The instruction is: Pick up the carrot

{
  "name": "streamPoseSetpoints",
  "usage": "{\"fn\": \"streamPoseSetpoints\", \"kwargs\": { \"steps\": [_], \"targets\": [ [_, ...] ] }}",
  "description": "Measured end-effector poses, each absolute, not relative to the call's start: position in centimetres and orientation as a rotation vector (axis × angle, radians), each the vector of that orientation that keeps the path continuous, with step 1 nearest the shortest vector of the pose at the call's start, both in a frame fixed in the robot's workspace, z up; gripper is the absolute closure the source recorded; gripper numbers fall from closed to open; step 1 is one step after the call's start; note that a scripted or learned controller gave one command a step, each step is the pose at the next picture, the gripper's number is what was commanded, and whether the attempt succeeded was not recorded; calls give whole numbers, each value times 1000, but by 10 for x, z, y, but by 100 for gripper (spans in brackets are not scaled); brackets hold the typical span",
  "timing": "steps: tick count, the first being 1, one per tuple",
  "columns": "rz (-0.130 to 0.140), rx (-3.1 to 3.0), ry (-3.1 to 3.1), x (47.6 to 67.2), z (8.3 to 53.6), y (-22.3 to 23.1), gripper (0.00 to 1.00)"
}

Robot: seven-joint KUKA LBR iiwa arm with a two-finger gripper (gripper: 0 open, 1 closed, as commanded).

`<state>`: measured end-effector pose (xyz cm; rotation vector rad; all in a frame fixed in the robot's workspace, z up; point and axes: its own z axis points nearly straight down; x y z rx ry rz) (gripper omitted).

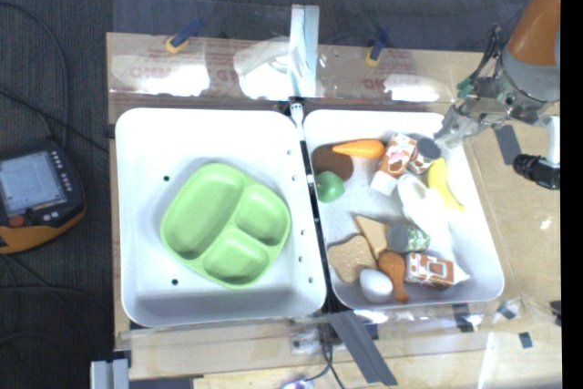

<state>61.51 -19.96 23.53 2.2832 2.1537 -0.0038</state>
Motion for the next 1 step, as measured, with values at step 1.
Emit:
{"fn": "streamPoseSetpoints", "kwargs": {
  "steps": [1],
  "targets": [
    [-8,2284,2156,645,221,-220,100]
  ]
}}
